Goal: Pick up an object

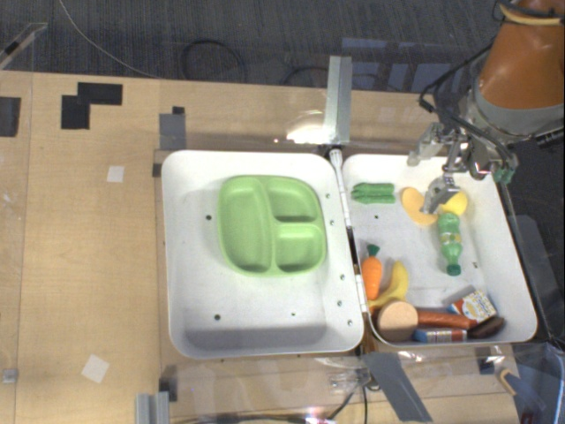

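My gripper (439, 198) hangs low over the back of the right bin (521, 276). It sits between a yellow-orange slice (413, 203) on its left and a yellow lemon-like piece (456, 204) on its right, close above both. Whether it touches either I cannot tell. Just in front of it lies a green bottle (449, 242), lengthwise. A green pod-shaped toy (372, 193) rests at the bin's back left. Nothing is seen lifted off the bin floor.
A carrot (372, 273), a banana (398, 282), a tan round piece (397, 318), a red sausage (444, 318) and a small carton (478, 305) crowd the right bin's front. The left bin (190, 263) holds a green divided plate (269, 223). A metal post (338, 100) stands behind the bins.
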{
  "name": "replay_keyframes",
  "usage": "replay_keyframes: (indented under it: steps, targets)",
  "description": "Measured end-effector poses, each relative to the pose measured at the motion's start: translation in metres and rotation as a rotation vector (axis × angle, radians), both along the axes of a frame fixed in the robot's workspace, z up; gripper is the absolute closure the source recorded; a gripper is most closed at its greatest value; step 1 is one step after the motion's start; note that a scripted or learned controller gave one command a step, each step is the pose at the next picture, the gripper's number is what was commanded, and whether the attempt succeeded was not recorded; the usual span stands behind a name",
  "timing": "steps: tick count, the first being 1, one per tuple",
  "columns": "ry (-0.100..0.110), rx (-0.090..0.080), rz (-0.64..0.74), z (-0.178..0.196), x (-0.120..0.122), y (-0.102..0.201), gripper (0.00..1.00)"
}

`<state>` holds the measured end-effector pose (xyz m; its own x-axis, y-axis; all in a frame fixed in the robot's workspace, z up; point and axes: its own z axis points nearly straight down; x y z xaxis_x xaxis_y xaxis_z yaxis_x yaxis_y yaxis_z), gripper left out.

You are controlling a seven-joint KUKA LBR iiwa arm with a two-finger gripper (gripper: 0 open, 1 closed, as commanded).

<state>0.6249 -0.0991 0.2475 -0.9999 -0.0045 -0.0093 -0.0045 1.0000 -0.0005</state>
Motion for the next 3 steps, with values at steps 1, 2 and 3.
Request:
replay_keyframes:
  steps: [1, 2, 3]
  targets:
    - [0.015, 0.002, 0.052, -0.137, -0.007, -0.043, 0.0]
    - [-0.003, -0.003, 0.139, -0.158, -0.03, -0.08, 0.0]
    - [-0.004, -0.004, 0.217, -0.158, -0.049, -0.083, 0.0]
